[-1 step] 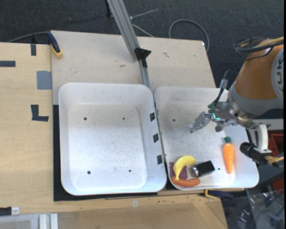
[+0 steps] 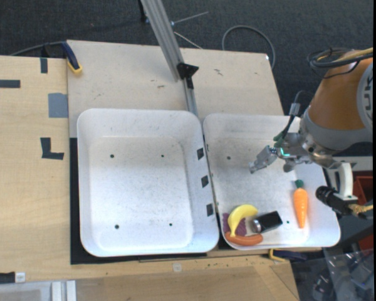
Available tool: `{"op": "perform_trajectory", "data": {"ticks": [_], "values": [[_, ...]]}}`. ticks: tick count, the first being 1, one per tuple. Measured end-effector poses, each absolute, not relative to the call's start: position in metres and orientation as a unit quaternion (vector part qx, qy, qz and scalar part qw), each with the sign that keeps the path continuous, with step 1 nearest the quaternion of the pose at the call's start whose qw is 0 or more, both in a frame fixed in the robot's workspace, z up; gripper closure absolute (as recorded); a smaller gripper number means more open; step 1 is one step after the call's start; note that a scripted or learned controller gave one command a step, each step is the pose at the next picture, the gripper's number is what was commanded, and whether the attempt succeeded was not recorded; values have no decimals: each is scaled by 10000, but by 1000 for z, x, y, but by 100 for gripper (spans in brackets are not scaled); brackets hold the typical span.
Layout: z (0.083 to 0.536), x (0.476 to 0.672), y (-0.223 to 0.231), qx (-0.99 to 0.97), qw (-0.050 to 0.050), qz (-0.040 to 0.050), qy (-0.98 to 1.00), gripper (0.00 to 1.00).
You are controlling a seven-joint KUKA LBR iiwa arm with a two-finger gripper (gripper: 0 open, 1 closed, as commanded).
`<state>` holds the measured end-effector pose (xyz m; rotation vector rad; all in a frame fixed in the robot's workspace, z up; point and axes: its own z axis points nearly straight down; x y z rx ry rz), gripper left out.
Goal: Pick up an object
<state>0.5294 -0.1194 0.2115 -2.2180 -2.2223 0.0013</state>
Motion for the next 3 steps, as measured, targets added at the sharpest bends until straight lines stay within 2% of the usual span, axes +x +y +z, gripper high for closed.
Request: {"op": "perform_trajectory", "data": {"ticks": [2, 3], "values": [[109, 533, -110, -7067, 31, 23, -7075, 0], [88, 533, -109, -7067, 3, 10, -7075, 0]]}}
